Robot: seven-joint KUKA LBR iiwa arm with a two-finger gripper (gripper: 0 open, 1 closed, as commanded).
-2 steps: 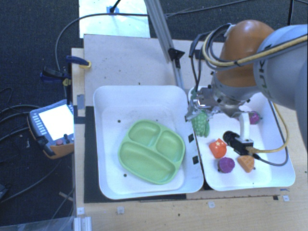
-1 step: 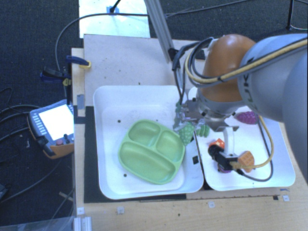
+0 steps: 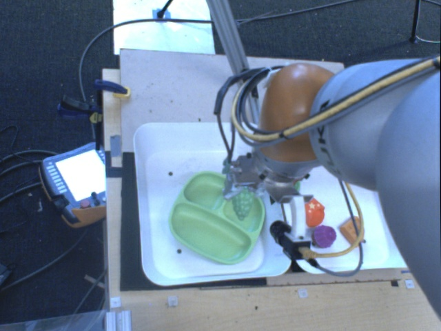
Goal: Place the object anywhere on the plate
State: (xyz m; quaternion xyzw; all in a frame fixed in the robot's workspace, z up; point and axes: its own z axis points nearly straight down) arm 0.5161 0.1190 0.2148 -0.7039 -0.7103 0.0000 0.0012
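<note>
Green object (image 3: 242, 203) sits gripped in the hand (image 3: 240, 193) over the plate's (image 3: 207, 229) right compartment.

The arm (image 3: 386, 129) is big, round & grey, w/ a smooth shiny skin. Near the wrist sits an orange band (image 3: 293, 112), shaped like a ball. A yellow cable (image 3: 358, 92) runs along the grey part, w/ black cables next to it. More black cables (image 3: 231, 112) loop round the orange part. Under the band there are small silver metal bits (image 3: 241, 174). A white & black block (image 3: 293, 226) hangs low, w/ a thin yellow wire.
</note>
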